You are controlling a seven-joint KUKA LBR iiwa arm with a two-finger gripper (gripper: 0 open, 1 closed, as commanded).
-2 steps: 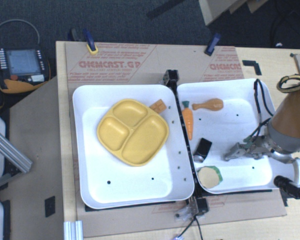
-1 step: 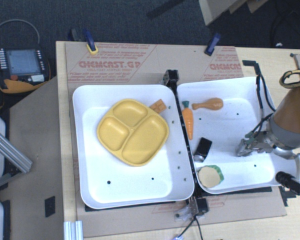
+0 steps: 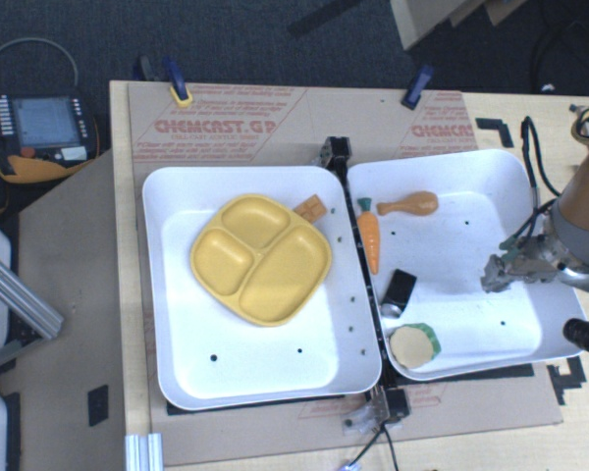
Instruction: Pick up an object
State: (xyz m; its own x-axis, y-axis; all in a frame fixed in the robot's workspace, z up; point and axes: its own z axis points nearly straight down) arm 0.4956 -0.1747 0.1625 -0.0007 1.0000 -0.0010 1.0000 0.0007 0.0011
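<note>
Nearest the camera, a round cream disc with a green rim point(image 3: 413, 345) lies at the near left corner of the right white bin point(image 3: 471, 356), resting against the low wall that this bin shares with the left white bin point(image 3: 265, 376). Just beyond the disc, a small black rectangular block point(image 3: 399, 290) sits tilted on the right bin's floor, close to the same shared wall. Farther along that wall, an orange toy carrot with a green top point(image 3: 370, 238) lies lengthwise, its green end pointing away from the camera. Beyond the carrot, near the right bin's far wall, a tan wooden pestle-shaped piece point(image 3: 409, 204) lies crosswise with its thicker end to the right.

Over the right side of the right bin, well apart from all four things, the grey two-finger gripper point(image 3: 499, 271) hangs low above bare white floor, on the grey arm point(image 3: 579, 214) that enters from the right. Whether its fingers are spread or pressed together cannot be told at this size; nothing is visible between them.

Across the shared wall, the left bin holds a yellow plastic divided plate point(image 3: 261, 259) with three compartments, sitting toward its far half. A small brown wooden block point(image 3: 310, 207) peeks out from behind the plate's far right edge, touching it.
</note>
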